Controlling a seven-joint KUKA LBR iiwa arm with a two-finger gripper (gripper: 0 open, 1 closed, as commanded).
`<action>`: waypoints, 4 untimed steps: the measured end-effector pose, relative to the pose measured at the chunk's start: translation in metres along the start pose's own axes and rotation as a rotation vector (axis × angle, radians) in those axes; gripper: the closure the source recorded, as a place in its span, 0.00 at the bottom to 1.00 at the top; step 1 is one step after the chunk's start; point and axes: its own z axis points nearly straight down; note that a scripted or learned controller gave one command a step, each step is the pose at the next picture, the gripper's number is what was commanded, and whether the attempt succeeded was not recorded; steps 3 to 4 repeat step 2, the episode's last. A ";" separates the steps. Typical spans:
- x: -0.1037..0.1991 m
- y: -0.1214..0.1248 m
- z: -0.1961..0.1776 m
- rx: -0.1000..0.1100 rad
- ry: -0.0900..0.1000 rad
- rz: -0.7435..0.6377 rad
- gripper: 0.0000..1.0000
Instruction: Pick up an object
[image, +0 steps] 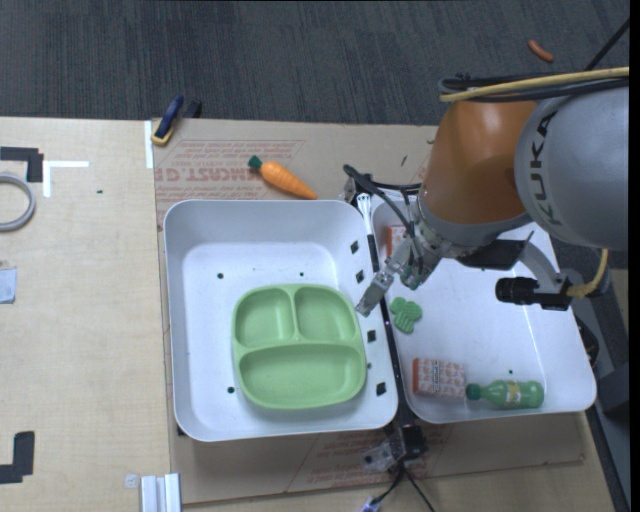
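Two bins (190, 300), one plate (298, 346)

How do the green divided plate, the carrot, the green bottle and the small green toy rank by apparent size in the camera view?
1. green divided plate
2. green bottle and carrot: they look alike, so I leave them unranked
3. small green toy

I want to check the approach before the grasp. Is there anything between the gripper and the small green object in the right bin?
Nothing visible stands in the way. The gripper hangs just left of and above the small green object, near the right bin's left wall. The carton and green bottle lie nearer the front, apart from it.
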 end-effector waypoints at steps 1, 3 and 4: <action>0.059 -0.031 0.000 -0.001 0.000 -0.330 0.00; 0.058 -0.031 -0.010 -0.004 -0.004 -0.325 1.00; 0.058 -0.031 -0.010 -0.004 -0.004 -0.325 1.00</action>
